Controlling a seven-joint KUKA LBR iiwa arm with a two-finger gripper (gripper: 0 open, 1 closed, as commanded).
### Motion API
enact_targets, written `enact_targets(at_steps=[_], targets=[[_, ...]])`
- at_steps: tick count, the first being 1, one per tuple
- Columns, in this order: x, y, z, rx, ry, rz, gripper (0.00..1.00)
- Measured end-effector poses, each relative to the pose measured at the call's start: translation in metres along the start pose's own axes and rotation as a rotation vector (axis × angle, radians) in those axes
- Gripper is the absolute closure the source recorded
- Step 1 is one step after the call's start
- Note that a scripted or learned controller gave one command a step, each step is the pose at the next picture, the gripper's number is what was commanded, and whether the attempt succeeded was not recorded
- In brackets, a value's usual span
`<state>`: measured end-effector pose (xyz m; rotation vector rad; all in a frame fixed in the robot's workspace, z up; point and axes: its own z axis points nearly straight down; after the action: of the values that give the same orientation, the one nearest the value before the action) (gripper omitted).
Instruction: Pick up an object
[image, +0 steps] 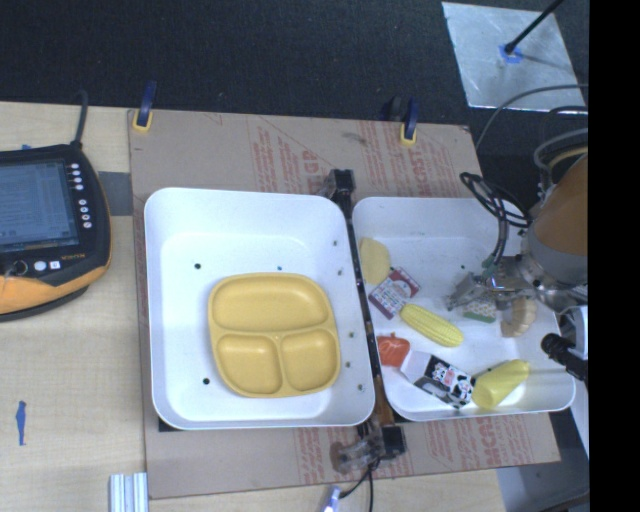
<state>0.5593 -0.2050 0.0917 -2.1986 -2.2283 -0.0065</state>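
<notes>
My gripper hangs low over the right side of the right bin, at the end of the grey arm with its orange band. Just beneath it lies a small greenish item, and a tan lump sits to its right. A corn cob lies left of the gripper. Further left are a red and white packet and a pale yellow piece. Along the front of the bin sit a red piece, a black and white carton and a yellow fruit.
The left bin holds a yellow divided plate. A tablet controller rests on the bench at far left. Black cables loop near the arm at the right bin's back corner.
</notes>
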Motion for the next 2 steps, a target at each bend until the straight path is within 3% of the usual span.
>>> enact_targets(at_steps=[1, 2], targets=[[-0.001, 0.052, -0.001, -0.003, 0.001, 0.005, 0.0], [-0.008, 0.097, -0.051, -0.004, -0.011, 0.009, 0.0]])
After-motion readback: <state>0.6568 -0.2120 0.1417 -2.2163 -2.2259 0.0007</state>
